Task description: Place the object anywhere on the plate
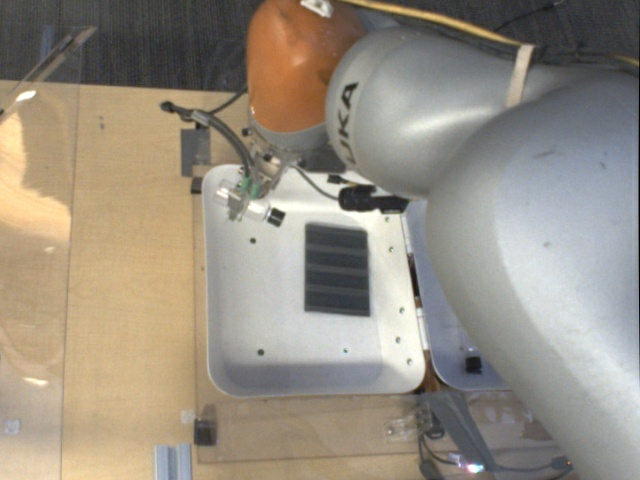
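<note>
A dark grey ribbed rectangular plate (337, 268) lies flat in the middle of the left white bin (240, 358). My gripper (243, 196) hangs over that bin's far left corner, to the upper left of the plate and apart from it. Nothing visible is held at its tip, which is small and partly hidden by the wrist. A small black object (473, 365) lies in the right bin (450, 373), near its front left corner, just below the arm's edge.
The grey arm with its orange band (295, 63) covers most of the right bin and the upper right of the view. A wooden bench (110, 298) surrounds the bins. Small fixtures (205, 431) stand at the front edge.
</note>
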Controlling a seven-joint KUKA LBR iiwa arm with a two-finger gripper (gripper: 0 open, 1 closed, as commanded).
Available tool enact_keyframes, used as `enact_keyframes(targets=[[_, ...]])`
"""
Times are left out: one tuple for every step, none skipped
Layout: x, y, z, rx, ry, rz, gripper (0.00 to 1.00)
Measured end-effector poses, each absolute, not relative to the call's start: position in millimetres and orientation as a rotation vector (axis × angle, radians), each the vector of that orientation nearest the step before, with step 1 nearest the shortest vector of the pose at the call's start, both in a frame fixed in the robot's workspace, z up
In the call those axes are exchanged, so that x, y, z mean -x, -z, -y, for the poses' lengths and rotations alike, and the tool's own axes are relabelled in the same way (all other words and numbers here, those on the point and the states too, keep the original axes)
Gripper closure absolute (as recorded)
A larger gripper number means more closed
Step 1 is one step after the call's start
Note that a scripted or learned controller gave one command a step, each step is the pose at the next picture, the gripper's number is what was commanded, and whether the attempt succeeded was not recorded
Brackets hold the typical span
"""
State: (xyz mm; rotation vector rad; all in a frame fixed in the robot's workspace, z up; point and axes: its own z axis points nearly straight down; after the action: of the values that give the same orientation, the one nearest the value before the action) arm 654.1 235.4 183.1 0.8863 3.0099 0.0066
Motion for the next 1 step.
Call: enact_keyframes(targets=[[-662.2,-128.6,-236.0,-0.926,-0.006,-2.998,1.00]])
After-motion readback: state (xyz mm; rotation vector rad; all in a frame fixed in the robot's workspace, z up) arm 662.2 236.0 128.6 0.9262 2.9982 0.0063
